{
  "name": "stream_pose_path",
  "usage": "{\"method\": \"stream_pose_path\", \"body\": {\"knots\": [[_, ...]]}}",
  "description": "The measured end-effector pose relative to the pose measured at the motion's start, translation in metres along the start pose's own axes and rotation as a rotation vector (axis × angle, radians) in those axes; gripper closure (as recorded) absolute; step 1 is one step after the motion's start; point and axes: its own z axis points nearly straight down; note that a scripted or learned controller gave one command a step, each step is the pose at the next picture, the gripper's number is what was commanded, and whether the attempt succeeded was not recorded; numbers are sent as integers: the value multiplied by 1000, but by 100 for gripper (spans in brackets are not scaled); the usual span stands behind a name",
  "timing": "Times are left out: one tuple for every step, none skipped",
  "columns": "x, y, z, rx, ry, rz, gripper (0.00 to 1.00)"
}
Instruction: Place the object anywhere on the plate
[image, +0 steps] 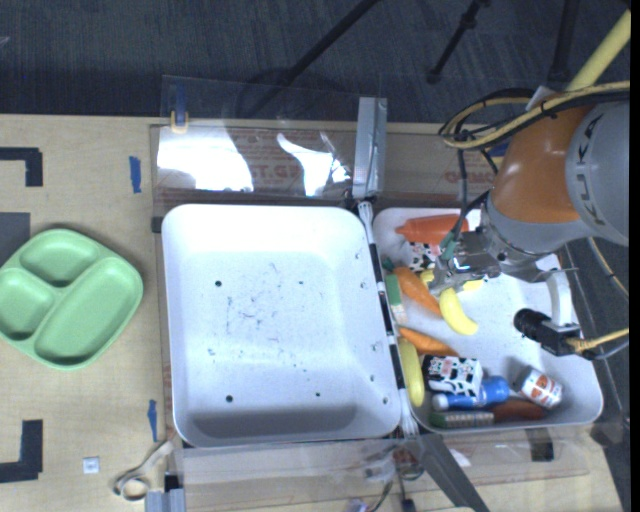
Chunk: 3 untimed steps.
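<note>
A: Starting at the near edge of the right bin (590, 405): a clutter row along its near wall, with a cow-patterned toy (455, 374), a blue tube (478, 398) and a small can (540, 385) lying just beside one another.

B: And the banana (458, 312)?

A: Farther in from that row, just below the gripper (462, 262). Its long axis runs slantwise, upper end nearly under the tool, lower end pointing back toward the near wall. So the likely target lies toward the near side from the jaws, very close.

B: Jaws open or closed?

A: Can't tell; the wrist body masks them, and nothing is visibly held. (1 arm, so no question of which is nearer.)

B: The plate?

A: The green plate (62, 297) sits well apart, beyond the left bin (270, 225), far left of the right bin. An orange carrot (418, 291) crowds the banana's left side, partly overlapped, hard to separate.
</note>
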Motion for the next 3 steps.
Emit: {"method": "stream_pose_path", "body": {"knots": [[81, -35, 0, 3, 1, -171, 100], [150, -11, 1, 1, -1, -1, 100], [194, 34, 26, 2, -3, 339, 100]]}}
